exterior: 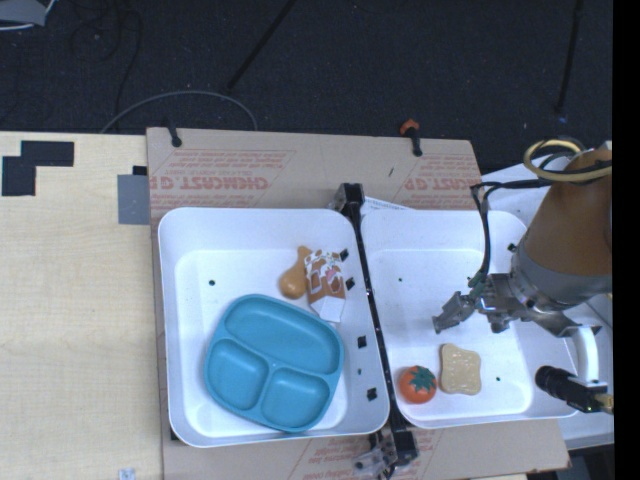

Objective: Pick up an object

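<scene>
My gripper [452, 316] hangs over the right bin [400, 233], in its middle right part, with nothing visibly held in it. Just below it a pale slice of toast [461, 369] lies flat on the bin floor. A red tomato with a green top [418, 384] sits to the left of the toast, near the bin's front edge. In the left bin [185, 268] a blue divided plate [272, 362] fills the front half. Behind the plate, against the divider, is a brown gingerbread-like toy [315, 276].
The two bins meet at a black-clipped divider [362, 298] running front to back. They rest on a cardboard sheet [300, 168] on the bench. The grey arm [570, 248] reaches in over the right bin's right wall. The far half of the right bin is bare floor.
</scene>
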Controlling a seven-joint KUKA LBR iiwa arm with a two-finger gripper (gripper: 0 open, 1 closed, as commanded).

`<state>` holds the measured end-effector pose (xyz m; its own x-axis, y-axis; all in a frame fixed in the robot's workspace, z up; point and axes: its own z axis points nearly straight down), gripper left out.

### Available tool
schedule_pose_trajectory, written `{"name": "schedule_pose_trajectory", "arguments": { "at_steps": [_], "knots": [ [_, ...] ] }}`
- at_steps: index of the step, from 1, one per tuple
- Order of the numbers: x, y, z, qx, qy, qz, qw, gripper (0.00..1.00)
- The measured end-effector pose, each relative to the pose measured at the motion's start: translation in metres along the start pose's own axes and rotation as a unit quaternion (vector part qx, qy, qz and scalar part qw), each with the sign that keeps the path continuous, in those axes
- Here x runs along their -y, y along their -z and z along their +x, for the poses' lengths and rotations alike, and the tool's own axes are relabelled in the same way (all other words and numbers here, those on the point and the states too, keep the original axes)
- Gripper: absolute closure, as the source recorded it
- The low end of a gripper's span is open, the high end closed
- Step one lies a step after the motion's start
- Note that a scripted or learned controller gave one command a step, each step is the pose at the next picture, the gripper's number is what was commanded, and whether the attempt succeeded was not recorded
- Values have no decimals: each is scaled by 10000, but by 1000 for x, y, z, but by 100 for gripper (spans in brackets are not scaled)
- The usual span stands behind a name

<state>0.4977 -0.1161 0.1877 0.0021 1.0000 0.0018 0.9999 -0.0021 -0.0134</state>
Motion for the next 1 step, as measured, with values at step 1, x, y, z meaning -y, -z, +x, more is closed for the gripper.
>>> {"name": "schedule_pose_trajectory", "arguments": {
  "at_steps": [1],
  "knots": [
    [-3,5,0,9,9,-58,10000,0]
  ]
}}
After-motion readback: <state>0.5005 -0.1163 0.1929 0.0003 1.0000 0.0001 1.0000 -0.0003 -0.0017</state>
